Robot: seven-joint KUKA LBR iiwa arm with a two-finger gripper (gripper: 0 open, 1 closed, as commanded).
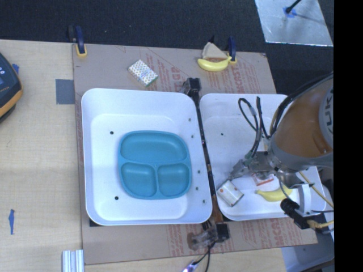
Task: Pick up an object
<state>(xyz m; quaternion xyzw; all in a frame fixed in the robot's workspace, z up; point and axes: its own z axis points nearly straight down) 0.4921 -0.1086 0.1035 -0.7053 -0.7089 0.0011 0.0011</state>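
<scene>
In the right bin (227, 115), my gripper (245, 168) hangs low over the front half, below the grey arm with its orange band (303, 132). A small white box with a red mark (229, 193) lies just in front of and to the left of the gripper, close to the bin's front wall. A yellow banana (273, 195) lies to the right of that box, partly under the arm. Something red and white (262, 180) shows beneath the wrist, too hidden to name. I see nothing lifted off the bin floor.
The left bin (96, 109) holds a blue divided plate (154, 164). On the cardboard behind the bins lie a patterned packet (142, 72) and a second banana (214, 64). Black cables (250, 115) loop over the right bin's back half.
</scene>
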